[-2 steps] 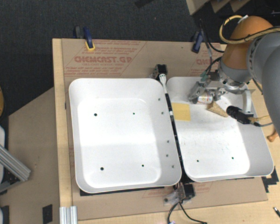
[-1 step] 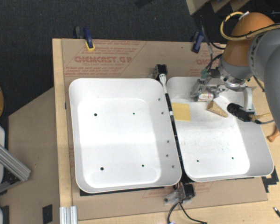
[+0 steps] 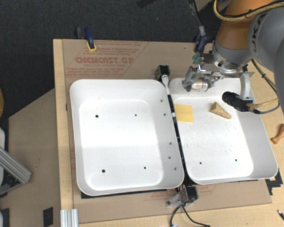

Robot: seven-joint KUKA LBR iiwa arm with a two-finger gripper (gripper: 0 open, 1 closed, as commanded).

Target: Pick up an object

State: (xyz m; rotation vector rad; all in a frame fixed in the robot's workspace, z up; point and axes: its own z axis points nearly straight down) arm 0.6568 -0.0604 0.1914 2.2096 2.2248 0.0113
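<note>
Objects to pick: two, a yellow square (image 3: 184, 113) and a tan wedge (image 3: 220, 110), both lying in the right bin (image 3: 225, 148).
Bins: two, white and shallow, set side by side with their inner rims meeting; the left bin (image 3: 123, 136) shows four small dark dots on its floor.
Arm: one arm (image 3: 272, 30), grey, with an orange band (image 3: 241, 6) above the wrist, entering from the upper right of the view.
Gripper: one gripper (image 3: 199, 83), metallic, at the far rim of the right bin, towards that bin's far left corner.
Yellow square, look: flat and thin, pale yellow, with straight edges and square corners, lying flat on the bin floor.
Yellow square, place: far half of the right bin, just beside the wall shared with the left bin.
Tan wedge, look: small, light brown, roughly triangular, darker along its lower edge.
Tan wedge, place: far half of the right bin, to the right of the yellow square, with bare white floor between the two.
Relative to the gripper: the yellow square lies nearer the camera and slightly left of it; the tan wedge lies nearer the camera and to its right; both are near it, neither touches it.
Gripper state: whether it is spread or clenched cannot be told from this view.
Under the bins: one brown board (image 3: 109, 56) with red lettering.
On the board's far edge: one blue and yellow clamp (image 3: 89, 40).
</note>
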